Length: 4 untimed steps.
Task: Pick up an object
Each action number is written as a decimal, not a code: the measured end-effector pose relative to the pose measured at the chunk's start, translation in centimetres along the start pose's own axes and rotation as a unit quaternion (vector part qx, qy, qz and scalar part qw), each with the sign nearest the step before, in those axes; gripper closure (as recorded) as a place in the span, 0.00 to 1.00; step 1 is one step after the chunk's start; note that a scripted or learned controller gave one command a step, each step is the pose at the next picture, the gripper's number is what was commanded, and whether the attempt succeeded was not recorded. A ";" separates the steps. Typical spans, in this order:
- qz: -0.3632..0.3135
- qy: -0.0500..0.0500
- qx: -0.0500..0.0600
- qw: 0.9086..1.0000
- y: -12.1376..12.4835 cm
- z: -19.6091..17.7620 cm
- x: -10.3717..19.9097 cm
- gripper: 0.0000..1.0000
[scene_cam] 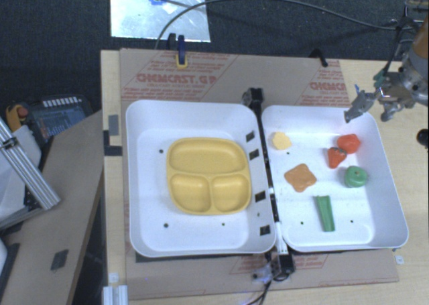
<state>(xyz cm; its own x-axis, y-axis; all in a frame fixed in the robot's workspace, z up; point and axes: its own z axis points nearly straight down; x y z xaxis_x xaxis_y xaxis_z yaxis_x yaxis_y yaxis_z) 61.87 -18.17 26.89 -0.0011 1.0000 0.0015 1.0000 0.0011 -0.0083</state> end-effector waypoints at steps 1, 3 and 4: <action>-0.001 -0.001 -0.005 1.000 0.2 -0.6 0.1 0.00; -0.002 -0.001 -0.003 1.000 1.0 10.2 1.1 0.00; -0.003 -0.001 -0.004 1.000 1.2 16.2 1.8 0.00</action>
<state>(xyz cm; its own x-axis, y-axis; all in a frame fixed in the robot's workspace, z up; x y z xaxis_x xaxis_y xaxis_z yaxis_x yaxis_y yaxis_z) 62.97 -16.39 10.66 -0.0064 1.0000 0.0001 1.0000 0.0064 -0.0001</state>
